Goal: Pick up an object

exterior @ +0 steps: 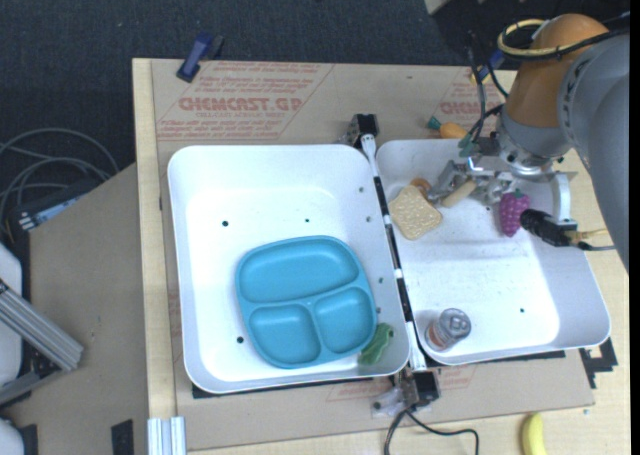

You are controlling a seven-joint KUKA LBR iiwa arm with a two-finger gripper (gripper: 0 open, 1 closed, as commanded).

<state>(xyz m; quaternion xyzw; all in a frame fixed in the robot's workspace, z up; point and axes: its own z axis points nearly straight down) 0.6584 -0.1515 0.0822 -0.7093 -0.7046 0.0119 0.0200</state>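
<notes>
Two white bins sit side by side on the bench; the right bin [560, 318] holds a cracker [414, 213] and purple grapes [513, 211]. Over its far end hangs the gripper [462, 177] (jaws narrowly apart, gripping nothing visible). A blue tray [302, 298] lies in the left bin [200, 243].

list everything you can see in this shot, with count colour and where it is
bins: 2, white, side by side on the bench
divided tray: 1, light blue, in the left bin
green item: 1, green, left bin's near right corner, beside the tray
cracker-like piece: 1, tan, far left of the right bin
grapes: 1 bunch, purple, far part of the right bin
can: 1, silver top, near left corner of the right bin
arm: 1, grey with orange band, over the right bin's far side
gripper: 1, dark, low beside the cracker-like piece
</notes>
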